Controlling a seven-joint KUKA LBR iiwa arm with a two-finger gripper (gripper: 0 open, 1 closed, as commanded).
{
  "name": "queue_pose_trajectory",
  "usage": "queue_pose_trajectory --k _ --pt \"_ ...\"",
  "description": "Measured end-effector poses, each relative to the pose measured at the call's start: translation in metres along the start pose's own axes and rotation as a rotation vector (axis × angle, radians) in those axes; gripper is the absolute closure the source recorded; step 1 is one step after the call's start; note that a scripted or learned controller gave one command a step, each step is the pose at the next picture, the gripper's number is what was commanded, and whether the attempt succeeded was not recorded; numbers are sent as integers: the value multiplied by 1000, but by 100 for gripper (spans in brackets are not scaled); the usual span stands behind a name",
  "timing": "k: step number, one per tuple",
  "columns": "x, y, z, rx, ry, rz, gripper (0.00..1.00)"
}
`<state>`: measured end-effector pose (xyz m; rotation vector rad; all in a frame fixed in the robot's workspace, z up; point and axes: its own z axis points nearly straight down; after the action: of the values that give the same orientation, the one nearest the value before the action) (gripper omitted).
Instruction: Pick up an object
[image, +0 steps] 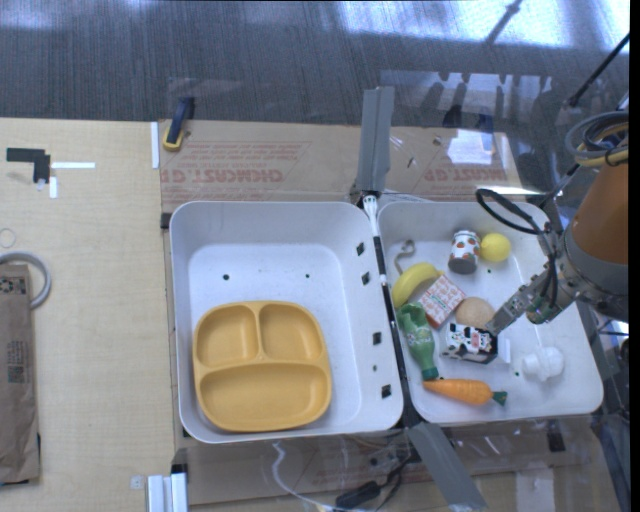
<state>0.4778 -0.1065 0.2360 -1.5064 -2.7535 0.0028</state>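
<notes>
Claw (503, 316) is reaching into the right bin (575, 395) from the right, tilted down and left toward the pile of toy food. Honestly can't tell if it's wide or pinched, since it's just a grey blur at this angle. Nothing looks to be sitting in it. Its tip is hovering just beside the brown bun (475, 311) and the black-and-white cow (469, 343), so I'm guessing one of those is the target. The banana (414, 281), green bottle (419, 342) and carrot (461, 391) are crowding the bin's left side, so coming in low from the right probably makes sense. The yellow plate (262, 364) is sitting in the left bin.
</notes>
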Motion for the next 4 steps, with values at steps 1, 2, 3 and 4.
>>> queue_pose_trajectory --k 1,2,3,4 --pt "-3 -2 -53 -2 -3 37 100" --pt "-31 48 -17 -2 -3 -1 100" --pt "12 73 -10 -1 -2 -321 100" --pt "10 189 20 -3 -4 -349 100"
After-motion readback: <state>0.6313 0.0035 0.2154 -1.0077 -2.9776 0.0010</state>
